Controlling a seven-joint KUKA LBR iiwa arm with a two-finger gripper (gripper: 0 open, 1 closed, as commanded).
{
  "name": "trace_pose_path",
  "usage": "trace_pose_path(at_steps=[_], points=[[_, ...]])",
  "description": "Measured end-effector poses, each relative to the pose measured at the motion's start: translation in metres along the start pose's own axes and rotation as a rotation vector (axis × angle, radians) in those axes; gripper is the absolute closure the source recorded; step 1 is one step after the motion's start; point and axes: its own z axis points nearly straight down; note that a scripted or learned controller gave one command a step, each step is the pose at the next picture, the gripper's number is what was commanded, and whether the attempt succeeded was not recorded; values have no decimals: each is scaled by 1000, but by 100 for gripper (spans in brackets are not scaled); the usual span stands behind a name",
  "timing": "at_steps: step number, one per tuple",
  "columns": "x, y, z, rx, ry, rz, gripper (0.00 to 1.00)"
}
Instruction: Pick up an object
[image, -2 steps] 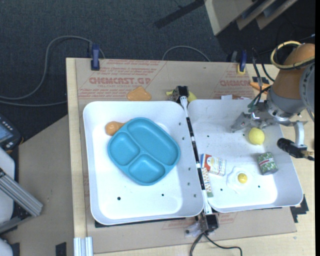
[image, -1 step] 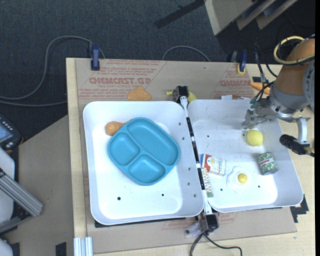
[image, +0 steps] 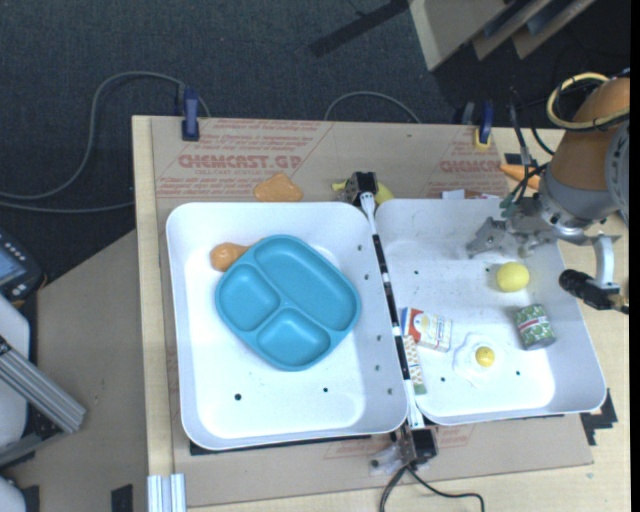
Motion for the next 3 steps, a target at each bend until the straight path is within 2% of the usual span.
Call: trace_pose_path(at_steps=[1, 2, 3], points=[[-8, -30, 10, 2, 8, -2, 0], [-10, -30, 0, 0, 0, -1, 100], [61, 25, 11, -2, 1, -8, 100]])
